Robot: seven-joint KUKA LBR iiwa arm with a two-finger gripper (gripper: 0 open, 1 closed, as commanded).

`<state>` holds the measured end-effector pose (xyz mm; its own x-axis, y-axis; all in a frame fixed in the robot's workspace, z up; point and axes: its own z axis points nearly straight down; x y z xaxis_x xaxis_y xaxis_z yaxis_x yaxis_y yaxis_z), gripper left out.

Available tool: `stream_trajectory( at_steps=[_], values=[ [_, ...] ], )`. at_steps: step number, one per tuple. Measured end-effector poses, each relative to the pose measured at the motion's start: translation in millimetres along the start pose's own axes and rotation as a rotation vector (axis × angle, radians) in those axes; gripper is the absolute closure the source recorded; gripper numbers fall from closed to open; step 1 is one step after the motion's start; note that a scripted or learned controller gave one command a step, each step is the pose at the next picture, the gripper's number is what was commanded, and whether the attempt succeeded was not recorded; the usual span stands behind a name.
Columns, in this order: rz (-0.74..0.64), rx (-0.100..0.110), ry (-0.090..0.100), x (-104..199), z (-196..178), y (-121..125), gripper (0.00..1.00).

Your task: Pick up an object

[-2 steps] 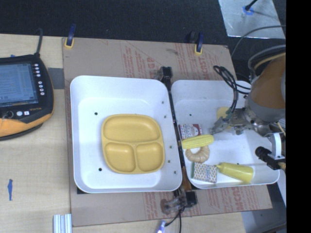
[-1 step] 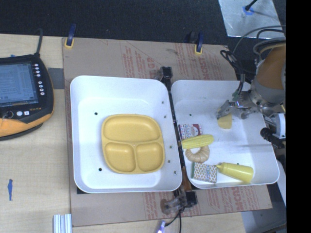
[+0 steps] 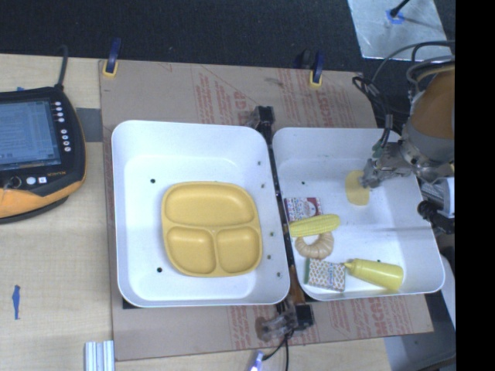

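Mustard bottle (image 3: 377, 272) and packet (image 3: 326, 275) lie at right bin (image 3: 402, 207) front, w/ corn (image 3: 313, 225), ring (image 3: 315, 245) and sachet (image 3: 301, 206) nearby. Gripper (image 3: 373, 172) is low beside pale yellow piece (image 3: 357, 188), grip state can't tell. Left bin (image 3: 131, 230) holds yellow tray (image 3: 210, 227).

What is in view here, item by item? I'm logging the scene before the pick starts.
left bin: 1, white, left half of the bench
divided tray: 1, yellow, in the left bin
right bin: 1, white, beside the left bin
corn cob: 1, yellow, right bin, near its left wall
pretzel ring: 1, tan, just below the corn
squeeze bottle: 1, yellow, lying at the right bin's front
small packets: 2, printed, along the right bin's left side
pale yellow piece: 1, under the gripper
teach pendant: 1, black and orange, far left
clamps: 2, blue and yellow, back edge
gripper: 1, grey, over the right bin's back
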<state>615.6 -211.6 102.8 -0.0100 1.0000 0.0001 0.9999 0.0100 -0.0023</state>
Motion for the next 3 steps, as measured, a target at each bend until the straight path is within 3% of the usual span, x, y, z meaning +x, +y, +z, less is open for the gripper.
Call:
stream_trajectory(
  at_steps=[1, 2, 3],
  values=[
    [-0.001, 0.001, 0.0, 0.3, 0.1, 0.0, 0.0],
    [0.004, 0.001, 0.0, 43.4, 10.8, 7.2, 0.0],
    [0.008, -0.002, 0.0, -1.0, -60.5, 5.9, 0.0]
  ],
)
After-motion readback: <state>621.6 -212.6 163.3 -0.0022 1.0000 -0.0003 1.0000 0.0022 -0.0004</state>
